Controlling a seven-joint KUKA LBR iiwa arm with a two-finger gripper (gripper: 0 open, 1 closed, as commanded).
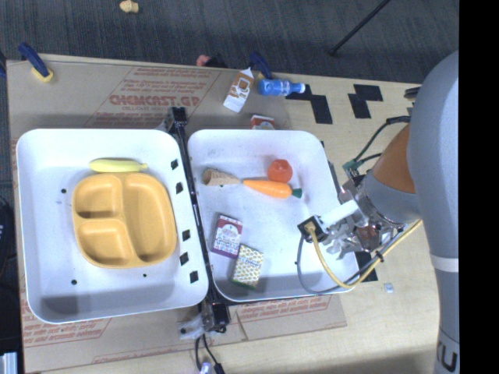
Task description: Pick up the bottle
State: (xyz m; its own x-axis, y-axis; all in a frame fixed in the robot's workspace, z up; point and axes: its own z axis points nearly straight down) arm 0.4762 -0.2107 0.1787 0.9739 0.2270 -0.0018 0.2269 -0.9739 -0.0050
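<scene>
— Where's your small blue plastic bottle (279, 88)?
— On the cardboard behind the right white bin (323, 150), lying flat, long axis left-right, neck pointing right.
— And the two-finger gripper (343, 240)?
— At the bin's right rim; you cannot tell its opening.

Blue bottle (279, 88) on bench, beyond bins (257, 142).

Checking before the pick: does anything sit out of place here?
Yes. The blue bottle lies on its side on the bench beyond the right bin, outside both bins, next to a small carton. The gripper is over the right bin's near-right edge.
</scene>
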